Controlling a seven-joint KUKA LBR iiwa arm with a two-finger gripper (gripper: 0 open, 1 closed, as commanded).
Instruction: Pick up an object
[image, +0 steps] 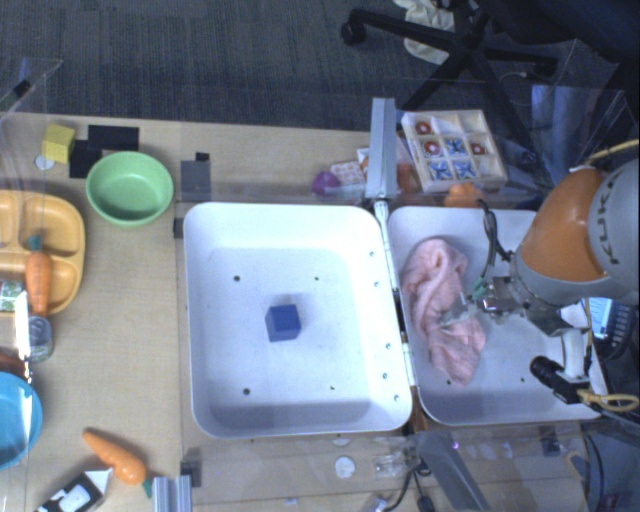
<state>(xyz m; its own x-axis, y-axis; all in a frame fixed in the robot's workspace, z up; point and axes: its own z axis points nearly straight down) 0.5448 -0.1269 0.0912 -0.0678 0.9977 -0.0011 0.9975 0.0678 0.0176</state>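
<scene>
While the end effector (470, 303), grip unclear, touches the pink cloth (442, 303), a blue cube (284, 321) sits apart.

Even, fairly bright light is cast from above across the surface (250, 170), with no hard glare seen. The two white bins are rendered a cool bluish white; the left bin (290, 400) is shaded softly along its near wall, and a faint, short shadow is thrown beneath the blue cube (284, 321). The right bin (500, 400) is dimmed near the surface's right edge, where shade is laid by the arm (575, 240). The floor (200, 60) beyond the far edge is left dark. Overall sharpness is modest: fine detail is smeared, edges look soft, and slight grain is noticed throughout.
</scene>
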